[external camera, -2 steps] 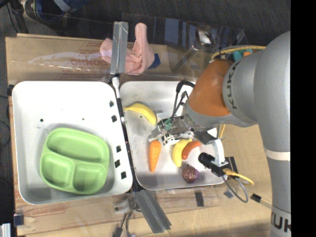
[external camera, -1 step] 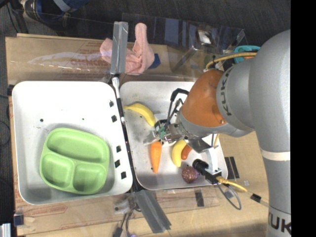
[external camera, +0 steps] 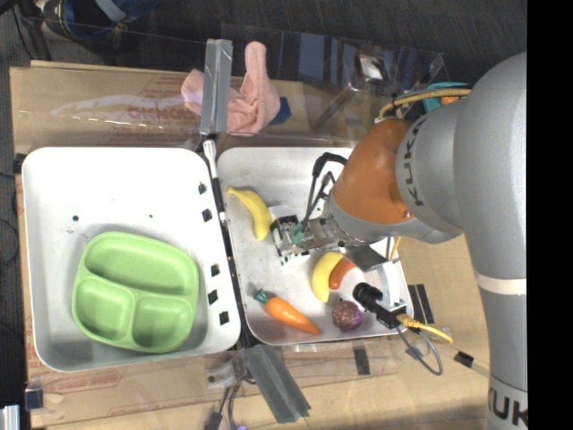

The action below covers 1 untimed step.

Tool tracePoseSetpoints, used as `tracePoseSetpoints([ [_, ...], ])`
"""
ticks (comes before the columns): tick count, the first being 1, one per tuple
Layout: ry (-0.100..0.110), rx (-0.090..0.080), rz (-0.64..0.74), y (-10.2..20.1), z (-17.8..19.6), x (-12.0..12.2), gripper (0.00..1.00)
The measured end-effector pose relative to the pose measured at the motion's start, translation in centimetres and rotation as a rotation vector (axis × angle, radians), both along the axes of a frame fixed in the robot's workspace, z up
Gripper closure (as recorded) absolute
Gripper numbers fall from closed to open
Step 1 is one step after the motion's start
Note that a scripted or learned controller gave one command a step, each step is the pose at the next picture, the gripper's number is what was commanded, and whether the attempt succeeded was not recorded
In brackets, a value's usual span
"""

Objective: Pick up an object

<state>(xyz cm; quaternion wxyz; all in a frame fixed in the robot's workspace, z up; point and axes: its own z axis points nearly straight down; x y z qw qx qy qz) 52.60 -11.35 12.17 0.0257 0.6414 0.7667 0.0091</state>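
Bins first: the shallow white left bin (external camera: 54, 240) carries a lime-green plastic divided tray (external camera: 136, 291), three compartments, sitting low and toward the middle of that bin. Over to the shallow white right bin (external camera: 269, 164), and it's crowded. A yellow banana (external camera: 252, 210) lies near the bin's left wall, curved and pointing down. At the lower edge, an orange toy carrot with a green stub (external camera: 286, 311) lies slanted. Next to it on the right, a dark purple round fruit (external camera: 347, 314). Above that, a yellow curved piece with an orange-red one pressed against it (external camera: 328, 273).

The grey arm with the orange band (external camera: 380, 186) hangs over the bin's right half, and the gripper (external camera: 291, 236) is down in the middle, just right of the banana and just left of the yellow-and-red pair. Whether its fingers are apart or together, I cannot tell; the metalwork there is too cluttered, and nothing is seen between them.

Underneath, a light wooden bench top (external camera: 107, 106). A pink crumpled cloth (external camera: 242, 97) lies behind the bins, beside a grey metal bracket (external camera: 215, 83). Dark carpet (external camera: 295, 3) beyond.
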Motion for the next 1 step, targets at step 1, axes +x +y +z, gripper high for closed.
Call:
tracePoseSetpoints([
  [1,0.052,0.017,0.094,6.01,7.05,9.25,1.0],
])
